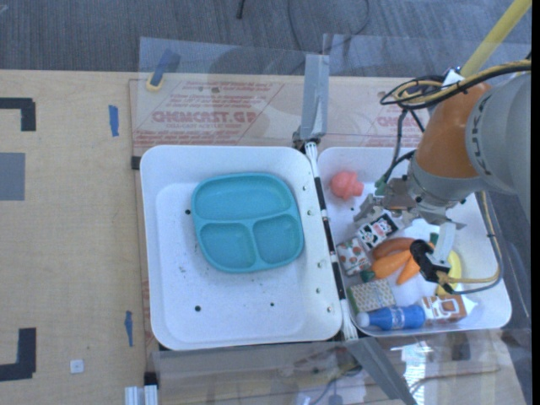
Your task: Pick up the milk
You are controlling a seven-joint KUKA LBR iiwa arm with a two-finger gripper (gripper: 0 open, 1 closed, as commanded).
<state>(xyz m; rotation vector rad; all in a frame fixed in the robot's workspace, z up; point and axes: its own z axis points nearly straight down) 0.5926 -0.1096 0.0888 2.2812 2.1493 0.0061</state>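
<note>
Hovering my gripper (pixel 381 212) low in the right bin (pixel 498 306), right over the cow-print milk (pixel 377 229), so I'm lined up to grab. Can't tell its state from here. I count one milk, one pink ball (pixel 345 184), one carrot (pixel 395 257), one blue bottle (pixel 393 317).

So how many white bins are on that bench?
2. The left bin holds a blue divided plate; the right bin holds a pile of toy food, with the arm's hand over it.
</note>
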